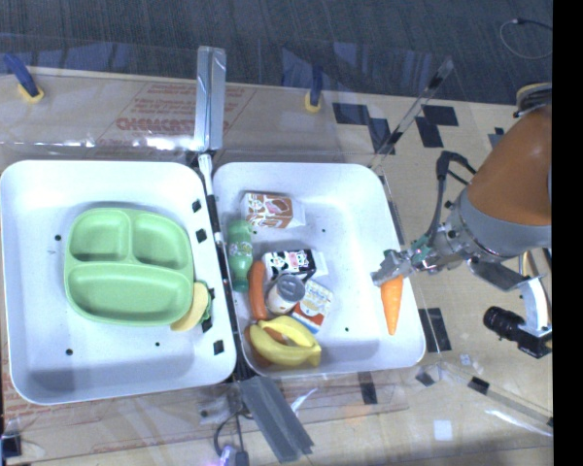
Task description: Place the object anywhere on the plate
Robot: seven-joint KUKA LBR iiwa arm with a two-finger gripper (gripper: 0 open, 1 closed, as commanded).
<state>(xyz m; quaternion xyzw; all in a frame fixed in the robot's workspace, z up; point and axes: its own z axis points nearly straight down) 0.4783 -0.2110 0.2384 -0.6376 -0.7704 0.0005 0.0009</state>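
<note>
End effector [393,270] gripping carrot [393,306], over right bin [369,187]

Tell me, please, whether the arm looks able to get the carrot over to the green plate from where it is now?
Probably yes: the gripper sits at the top of the carrot, and only the low walls between the bins separate it from the green plate.

Faint red print stands on the clear sheet [155,115] behind the left bin, too blurred to read. The small carton [269,210] at the far side of the right bin and the black-and-white packet [291,260] near its middle carry printed designs, none legible.
</note>
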